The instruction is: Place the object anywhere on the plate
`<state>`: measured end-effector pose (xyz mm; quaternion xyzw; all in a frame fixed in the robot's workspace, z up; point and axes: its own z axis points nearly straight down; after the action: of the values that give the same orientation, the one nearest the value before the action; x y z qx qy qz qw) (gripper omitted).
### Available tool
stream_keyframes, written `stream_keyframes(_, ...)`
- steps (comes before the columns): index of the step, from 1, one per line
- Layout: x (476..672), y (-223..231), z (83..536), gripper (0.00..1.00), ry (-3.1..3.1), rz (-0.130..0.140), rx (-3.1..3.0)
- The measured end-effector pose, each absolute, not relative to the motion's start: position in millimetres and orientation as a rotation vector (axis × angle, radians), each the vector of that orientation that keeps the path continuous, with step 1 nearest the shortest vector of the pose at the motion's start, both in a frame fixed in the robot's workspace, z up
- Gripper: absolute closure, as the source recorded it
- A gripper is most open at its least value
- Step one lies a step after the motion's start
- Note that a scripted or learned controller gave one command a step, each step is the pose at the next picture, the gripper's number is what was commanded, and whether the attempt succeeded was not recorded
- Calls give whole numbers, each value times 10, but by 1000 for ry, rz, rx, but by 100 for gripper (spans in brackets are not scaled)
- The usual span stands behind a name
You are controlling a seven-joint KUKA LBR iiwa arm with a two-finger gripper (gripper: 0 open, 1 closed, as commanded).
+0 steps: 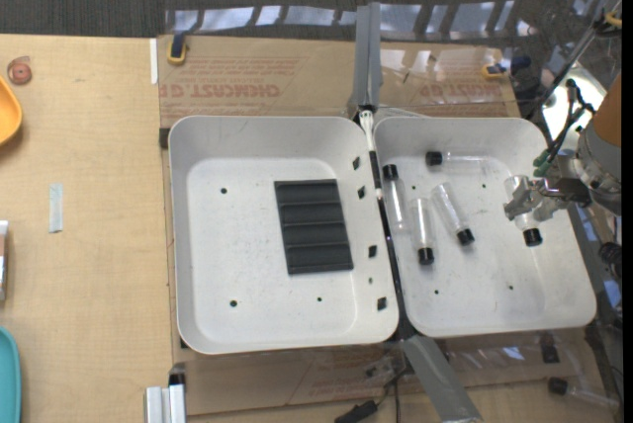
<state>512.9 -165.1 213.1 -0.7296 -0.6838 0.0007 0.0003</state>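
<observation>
You have two bins side by side on the surface (89, 213); in the left bin (198, 312) a ridged plate (314, 226) lies near the middle; in the right bin (554, 302) several tubes (450, 215) lie scattered left of centre; the pincer (524, 204) sits over that bin's right side, a small tube (532, 235) just below it.
</observation>
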Motion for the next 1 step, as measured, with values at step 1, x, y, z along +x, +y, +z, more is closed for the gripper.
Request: stream_keyframes(1,5481,-1005,2061,100,-2143,5,-2296)
